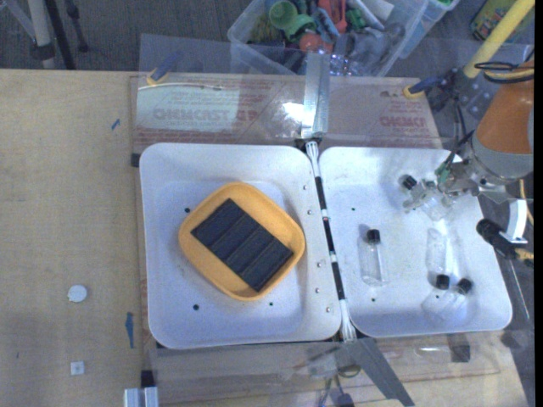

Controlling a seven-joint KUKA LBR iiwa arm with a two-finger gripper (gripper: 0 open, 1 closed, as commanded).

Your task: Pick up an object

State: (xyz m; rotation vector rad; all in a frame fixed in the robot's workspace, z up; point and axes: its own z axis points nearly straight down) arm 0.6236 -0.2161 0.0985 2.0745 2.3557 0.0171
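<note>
My gripper reaches in over the upper right part of the right bin. Just left of its tip lies a small clear vial with a black cap, touching or nearly touching it; a grasp cannot be made out. Another clear vial with a black cap lies in the middle of that bin. A third clear vial lies to its right, with two black caps near its lower end. In the left bin a yellow dish carries a black ridged block.
A clear tub of colourful toys stands behind the bins. A metal divider strip rises at the back between them. The wooden bench stretches to the left, with a small white disc on it.
</note>
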